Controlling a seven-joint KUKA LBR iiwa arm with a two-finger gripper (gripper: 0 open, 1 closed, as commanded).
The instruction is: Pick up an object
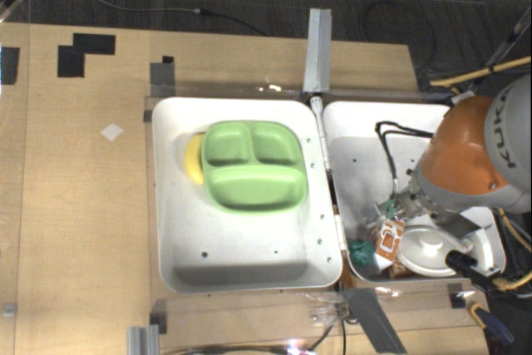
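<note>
The arm's orange band [462,150] hangs over the right bin [357,137]. Below it my gripper [399,214] reaches down into the bin's front part, right above a small orange-and-white packet [386,239]. A teal object [362,251] lies just left of the packet, against the bin's front left corner. A white round lid or bowl [426,249] rests to the packet's right. The arm's wrist hides how the gripper meets these things.
The left bin [179,245] holds a green divided plate [252,165] with a yellow object [193,159] poking out at its left side. A black cable [391,137] loops over the right bin's back. A metal post [317,50] stands behind the bins.
</note>
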